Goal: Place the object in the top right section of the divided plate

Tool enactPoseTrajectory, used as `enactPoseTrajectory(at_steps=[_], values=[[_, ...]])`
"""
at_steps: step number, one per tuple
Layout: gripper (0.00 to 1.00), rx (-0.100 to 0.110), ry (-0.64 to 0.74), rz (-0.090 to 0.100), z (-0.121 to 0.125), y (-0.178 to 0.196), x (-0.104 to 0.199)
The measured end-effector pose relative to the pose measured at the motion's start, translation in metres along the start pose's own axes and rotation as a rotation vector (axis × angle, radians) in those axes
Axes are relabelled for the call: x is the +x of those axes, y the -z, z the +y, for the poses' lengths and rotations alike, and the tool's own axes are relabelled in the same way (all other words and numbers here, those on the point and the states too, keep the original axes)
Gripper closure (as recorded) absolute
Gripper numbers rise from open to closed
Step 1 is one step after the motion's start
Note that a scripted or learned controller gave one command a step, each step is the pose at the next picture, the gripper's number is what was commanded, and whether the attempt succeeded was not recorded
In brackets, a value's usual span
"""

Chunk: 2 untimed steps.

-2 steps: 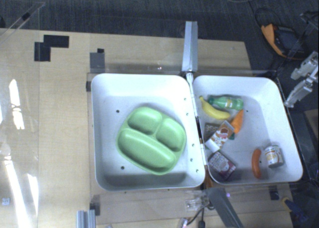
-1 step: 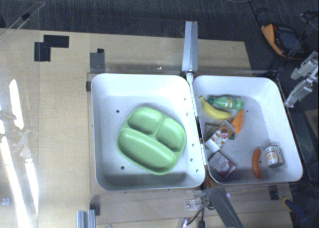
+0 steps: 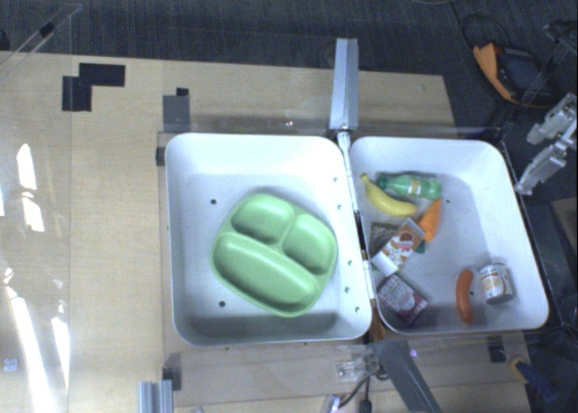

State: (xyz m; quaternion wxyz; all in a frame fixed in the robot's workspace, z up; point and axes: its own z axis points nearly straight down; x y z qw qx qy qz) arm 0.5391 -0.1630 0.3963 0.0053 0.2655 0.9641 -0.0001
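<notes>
**Operator:** What do you have on the bench, biggest things first?

**Observer:** You have two white bins side by side. The left bin [image 3: 185, 221] holds the green plate [image 3: 275, 251], lying flat near the middle and turned at a slant. It has three sections: one long one toward the near side and two smaller ones on the far side. All three show bare green.

**Operator:** And the right bin?

**Observer:** The right bin [image 3: 506, 212] holds your loose items, mostly along its left side. At the far end a green bottle [image 3: 409, 186] lies on its side, with a banana [image 3: 386, 200] just beside and nearer to you. An orange carrot [image 3: 431, 220] slants down next to them. Below that sits a small carton [image 3: 398, 247], then a dark packet [image 3: 402, 298] at the near left corner. Toward the near right you'll see a red sausage [image 3: 464, 295] beside a small can [image 3: 493, 282].

**Operator:** Where's the gripper?

**Observer:** The gripper [image 3: 551, 145] is at the right edge, beyond the right bin's far right corner and clear of every item. I cannot tell how it is set. Nothing is between it and the bin.
</notes>
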Motion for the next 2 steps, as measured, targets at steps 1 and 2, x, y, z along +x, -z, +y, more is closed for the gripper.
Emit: enactPoseTrajectory(at_steps=[1, 2], values=[[1.00, -0.003, 0.004, -0.009, 0.002, 0.012, -0.002], [1.00, 0.001, -0.061, 0.006, -0.019, -0.223, 0.050]])
